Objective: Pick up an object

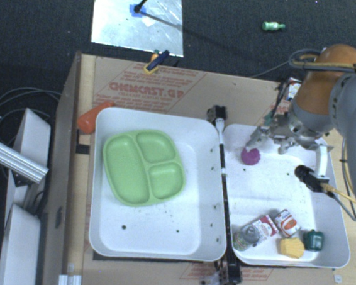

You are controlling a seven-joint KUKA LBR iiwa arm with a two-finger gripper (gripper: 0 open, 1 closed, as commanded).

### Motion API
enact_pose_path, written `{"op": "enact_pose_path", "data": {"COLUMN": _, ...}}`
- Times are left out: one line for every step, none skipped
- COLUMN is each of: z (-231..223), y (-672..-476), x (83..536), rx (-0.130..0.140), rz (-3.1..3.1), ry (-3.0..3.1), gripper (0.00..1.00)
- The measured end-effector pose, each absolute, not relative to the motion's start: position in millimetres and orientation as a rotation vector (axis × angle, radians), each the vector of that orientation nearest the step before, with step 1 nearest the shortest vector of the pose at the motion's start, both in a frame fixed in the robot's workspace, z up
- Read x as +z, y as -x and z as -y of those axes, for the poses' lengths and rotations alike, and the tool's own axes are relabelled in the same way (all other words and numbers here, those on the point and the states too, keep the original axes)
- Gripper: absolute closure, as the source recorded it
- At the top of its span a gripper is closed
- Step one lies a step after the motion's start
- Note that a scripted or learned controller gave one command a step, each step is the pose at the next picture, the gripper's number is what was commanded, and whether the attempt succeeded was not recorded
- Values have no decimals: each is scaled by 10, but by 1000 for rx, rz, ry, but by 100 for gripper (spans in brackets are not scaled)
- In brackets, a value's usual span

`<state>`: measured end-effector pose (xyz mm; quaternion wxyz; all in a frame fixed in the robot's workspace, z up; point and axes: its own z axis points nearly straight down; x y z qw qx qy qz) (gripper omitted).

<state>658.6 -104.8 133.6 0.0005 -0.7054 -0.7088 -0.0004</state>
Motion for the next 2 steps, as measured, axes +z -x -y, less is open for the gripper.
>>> {"op": "enact_pose_path", "data": {"z": 880, "y": -6686, "x": 839, "rx": -1, "rz": 2227, "ry": 2216, "gripper": 0}}
{"op": "enact_pose_path", "data": {"z": 884, "y": -6701, "x": 959, "rx": -5, "rz": 2232, "ry": 2216, "gripper": 100}}
